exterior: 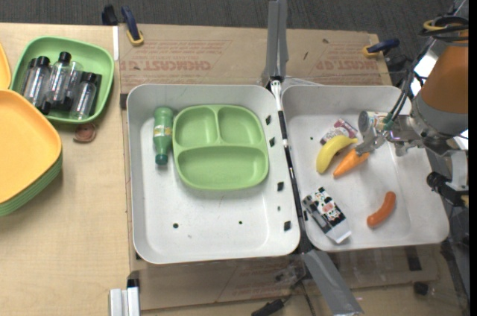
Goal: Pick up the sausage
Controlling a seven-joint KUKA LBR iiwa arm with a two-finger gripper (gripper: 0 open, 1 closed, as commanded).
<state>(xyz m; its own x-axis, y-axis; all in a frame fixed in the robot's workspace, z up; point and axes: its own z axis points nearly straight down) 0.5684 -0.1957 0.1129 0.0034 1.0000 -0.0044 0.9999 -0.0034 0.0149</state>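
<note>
Orange sausage (381, 209) is seen near the right bin's (417, 236) front edge, apart from the tool (370, 137), whose grip cannot be told.

"CHEMCHEZ"-like upside-down print on cardboard (179, 54)

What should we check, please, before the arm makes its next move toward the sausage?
1. Sausage in plain view in the right bin: ok.
2. Space around the sausage free of other items: ok; the carrot and the black-and-white box lie apart from it.
3. Gripper positioned over the sausage: not ok; it sits near the carrot and banana.
4. Gripper free of any object: cannot tell.
5. Sausage away from the bin wall: ok.
</note>
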